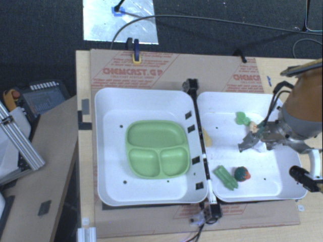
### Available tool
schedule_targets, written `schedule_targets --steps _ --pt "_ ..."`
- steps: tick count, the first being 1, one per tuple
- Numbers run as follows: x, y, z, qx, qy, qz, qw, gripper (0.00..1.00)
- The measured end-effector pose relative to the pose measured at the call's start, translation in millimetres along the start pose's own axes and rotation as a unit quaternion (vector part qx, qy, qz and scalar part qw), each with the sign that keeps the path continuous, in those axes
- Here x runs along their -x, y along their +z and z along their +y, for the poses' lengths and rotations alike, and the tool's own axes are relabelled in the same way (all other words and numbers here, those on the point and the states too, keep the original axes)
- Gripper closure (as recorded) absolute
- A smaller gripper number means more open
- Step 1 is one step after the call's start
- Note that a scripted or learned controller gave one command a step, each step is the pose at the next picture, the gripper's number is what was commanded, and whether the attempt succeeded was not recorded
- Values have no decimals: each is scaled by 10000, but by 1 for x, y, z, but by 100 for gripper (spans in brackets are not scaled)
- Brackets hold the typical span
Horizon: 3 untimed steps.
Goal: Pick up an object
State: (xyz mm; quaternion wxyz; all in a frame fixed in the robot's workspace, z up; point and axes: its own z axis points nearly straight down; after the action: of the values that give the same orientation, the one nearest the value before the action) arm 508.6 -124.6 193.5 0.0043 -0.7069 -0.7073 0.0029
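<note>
Right bin [282,185]: green piece [242,118] beside hand [248,144].

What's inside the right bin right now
In the right bin: a small green piece, a green oblong toy, a red-and-green ball, and the gripper. The arm covers its right side.

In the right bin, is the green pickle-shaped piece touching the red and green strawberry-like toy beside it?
Cannot tell. In the camera view the green pickle-shaped piece and the strawberry-like toy lie very close, with no plain gap or contact.

The arm [305,105] is cut off at the right edge; tool [251,141] fingers blurred
</note>
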Motion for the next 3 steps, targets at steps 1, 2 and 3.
schedule_targets --steps 1,2,3 --pt "0 -5 3 56 -13 -11 10000 0" --pt "-1 58 2 34 -2 -5 10000 0" --pt "-1 110 2 32 -2 -3 10000 0"
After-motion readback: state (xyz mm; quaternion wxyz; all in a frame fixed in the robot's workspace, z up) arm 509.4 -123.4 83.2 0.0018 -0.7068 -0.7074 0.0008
